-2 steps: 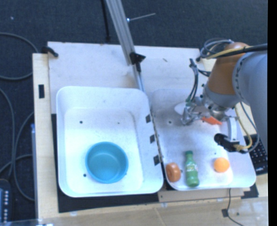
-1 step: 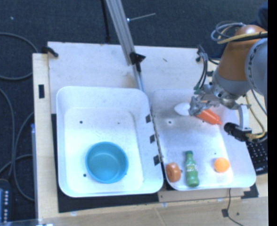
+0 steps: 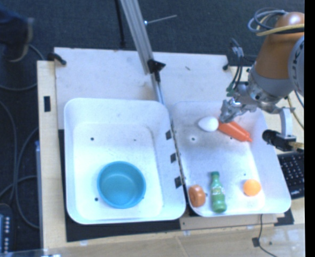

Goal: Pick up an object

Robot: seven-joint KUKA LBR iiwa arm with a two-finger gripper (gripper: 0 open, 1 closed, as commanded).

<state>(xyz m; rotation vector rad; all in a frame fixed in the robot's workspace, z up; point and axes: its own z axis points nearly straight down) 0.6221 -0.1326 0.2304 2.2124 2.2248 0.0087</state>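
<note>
The gripper [image 3: 231,113] hangs low over the far end of the right bin [image 3: 264,197]; whether it is open or closed cannot be made out. Far to its left, the left bin [image 3: 82,116] holds a blue bowl [image 3: 121,184]. Just below the gripper lies an orange carrot [image 3: 235,131], with a white egg [image 3: 208,124] beside it. Well nearer the camera sit a green bottle [image 3: 217,193], a brown ball [image 3: 196,195] and an orange ball [image 3: 252,187].
</note>
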